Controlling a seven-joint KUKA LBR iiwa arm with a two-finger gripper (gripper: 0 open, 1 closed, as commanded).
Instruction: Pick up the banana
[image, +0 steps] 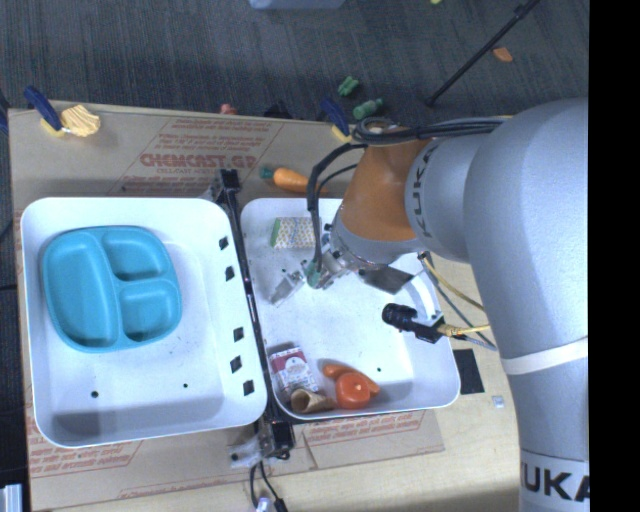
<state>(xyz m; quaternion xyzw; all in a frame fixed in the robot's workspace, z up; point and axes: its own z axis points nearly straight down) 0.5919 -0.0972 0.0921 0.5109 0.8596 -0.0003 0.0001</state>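
Camera view, single frame.

Bench (180, 140): brown board surface carrying two shallow white bins side by side.

Left bin (60, 400): holds a blue divided tray (110, 285), lying flat toward the bin's 10 o'clock corner.

Right bin (435, 375): the grey arm (520, 210) enters from 3 o'clock, with its orange band (380, 195) over the bin's 12 o'clock edge. The end effector (297, 280) is low over the bin floor, at about 10 o'clock from the bin centre, pointing toward the divider between the bins. Released or clenched: cannot tell, the tip is too small and blurred. Nothing can be made out in its grasp.

Contents of the right bin:
- checkered pad (292, 232) at 11 o'clock, just beside the end effector, apart from it.
- red and white packet (290, 368) at 7 o'clock.
- tan cone-shaped item (311, 402) against the 6 o'clock wall, touching the packet.
- orange item (350, 386) just beside the cone, at its 3 o'clock.

Outside the bins: an orange carrot-like piece (290, 180) lies on the bench just past the right bin's 12 o'clock rim.

Banana: location cannot be told; no item here reads clearly as one.
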